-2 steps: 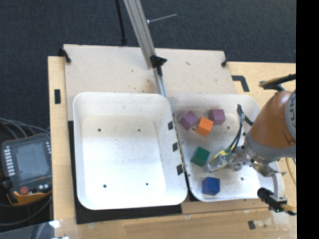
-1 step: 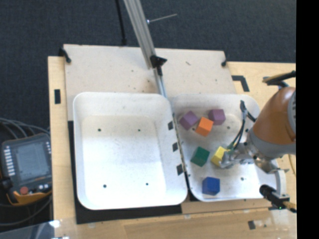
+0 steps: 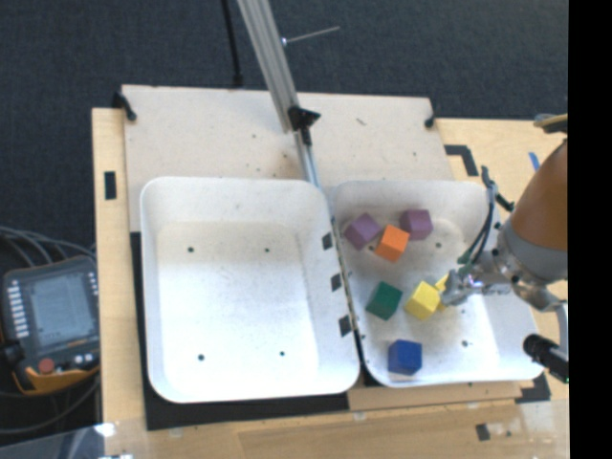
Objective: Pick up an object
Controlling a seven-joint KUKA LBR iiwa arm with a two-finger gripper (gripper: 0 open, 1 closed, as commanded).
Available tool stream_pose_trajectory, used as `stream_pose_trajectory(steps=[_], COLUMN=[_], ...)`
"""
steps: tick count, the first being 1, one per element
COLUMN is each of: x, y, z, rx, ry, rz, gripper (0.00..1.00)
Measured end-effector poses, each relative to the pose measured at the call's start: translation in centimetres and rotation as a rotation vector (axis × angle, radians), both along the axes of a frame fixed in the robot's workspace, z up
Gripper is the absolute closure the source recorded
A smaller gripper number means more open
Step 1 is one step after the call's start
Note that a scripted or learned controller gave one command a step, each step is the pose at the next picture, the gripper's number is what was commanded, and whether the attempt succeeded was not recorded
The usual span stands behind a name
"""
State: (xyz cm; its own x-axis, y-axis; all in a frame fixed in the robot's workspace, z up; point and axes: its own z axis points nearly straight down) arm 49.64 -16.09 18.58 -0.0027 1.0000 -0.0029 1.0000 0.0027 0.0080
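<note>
The right bin holds several small cubes: two purple, an orange one, a green one, a yellow one and a blue one. My gripper reaches in from the right, low inside the right bin. Its tip is right beside the yellow cube's right side, seemingly touching it. The arm's wrist hides the bin's right part.
The left bin lies beside the right one, with a shared divider between them. A slanted metal pole rises from the back of the bench. A teach pendant sits off the bench at the left.
</note>
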Motion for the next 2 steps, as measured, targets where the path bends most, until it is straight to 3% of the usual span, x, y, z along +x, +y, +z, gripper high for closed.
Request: stream_pose_trajectory(steps=[1,2], x=[0.2,2.5], y=[-0.1,4.2], z=[3.3,4.6], rx=[0.001,0.003], ry=[0.002,0.004], rz=[0.0,0.005], gripper=[1.0,1.0])
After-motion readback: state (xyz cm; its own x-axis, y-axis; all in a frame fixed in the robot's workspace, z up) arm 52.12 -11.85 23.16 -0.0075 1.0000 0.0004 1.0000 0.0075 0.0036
